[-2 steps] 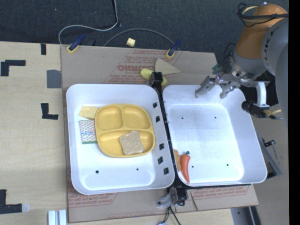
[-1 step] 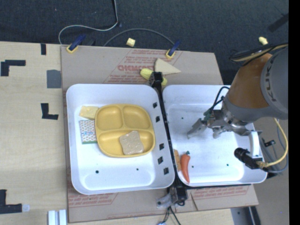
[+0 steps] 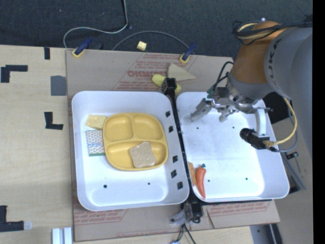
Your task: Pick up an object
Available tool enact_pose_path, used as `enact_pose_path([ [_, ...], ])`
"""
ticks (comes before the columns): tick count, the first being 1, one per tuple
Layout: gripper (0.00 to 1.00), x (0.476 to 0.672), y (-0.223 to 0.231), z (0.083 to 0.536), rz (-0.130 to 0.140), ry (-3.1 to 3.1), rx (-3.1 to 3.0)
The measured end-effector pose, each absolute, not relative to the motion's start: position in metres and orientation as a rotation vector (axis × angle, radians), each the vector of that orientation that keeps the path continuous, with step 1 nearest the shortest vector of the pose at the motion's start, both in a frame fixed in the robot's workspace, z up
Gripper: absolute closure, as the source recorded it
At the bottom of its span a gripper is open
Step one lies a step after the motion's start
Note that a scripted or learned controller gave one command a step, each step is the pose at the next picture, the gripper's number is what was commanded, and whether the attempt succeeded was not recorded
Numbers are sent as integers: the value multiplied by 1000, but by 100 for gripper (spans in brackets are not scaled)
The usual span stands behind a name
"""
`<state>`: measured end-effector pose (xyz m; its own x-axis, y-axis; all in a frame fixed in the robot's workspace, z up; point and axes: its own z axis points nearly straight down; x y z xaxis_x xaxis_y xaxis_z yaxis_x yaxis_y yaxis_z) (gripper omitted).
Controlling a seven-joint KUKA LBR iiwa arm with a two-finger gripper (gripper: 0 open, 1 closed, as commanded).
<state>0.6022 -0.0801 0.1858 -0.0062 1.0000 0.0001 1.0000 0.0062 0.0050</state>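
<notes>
I am the gripper (image 3: 213,112), and I hang over the upper part of the right bin (image 3: 254,187), in the right middle of the frame. My two fingers (image 3: 199,111) are spread apart, and there is nothing between them. So I think I am at the start of the job: I have not picked anything yet.

The thing closest to me is the carrot (image 3: 200,180). It is orange with a bit of green on top, and it lies in the lower left corner of the right bin, right up against the wall. I am well apart from it. I think my next move is to go down the frame and a little left, then drop low over the carrot. The wall is so close that one finger may bump it.

The left bin (image 3: 122,194) holds a yellow tray (image 3: 122,126) with parts in it. A brown slice of bread (image 3: 142,155) sits in its lower part. Just left of the tray lie a pale yellow piece (image 3: 95,121) and a small sponge (image 3: 95,142), touching the tray's edge
</notes>
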Motion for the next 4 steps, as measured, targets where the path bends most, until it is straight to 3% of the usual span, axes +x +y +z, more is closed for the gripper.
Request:
enact_pose_path([
  [1,0,608,-44,184,0,2228,2218],
  [2,0,636,-36,184,1,2224,2219],
  [3,0,522,-35,184,-10,2225,2229],
  [4,0,609,-67,184,3,2220,2216],
])
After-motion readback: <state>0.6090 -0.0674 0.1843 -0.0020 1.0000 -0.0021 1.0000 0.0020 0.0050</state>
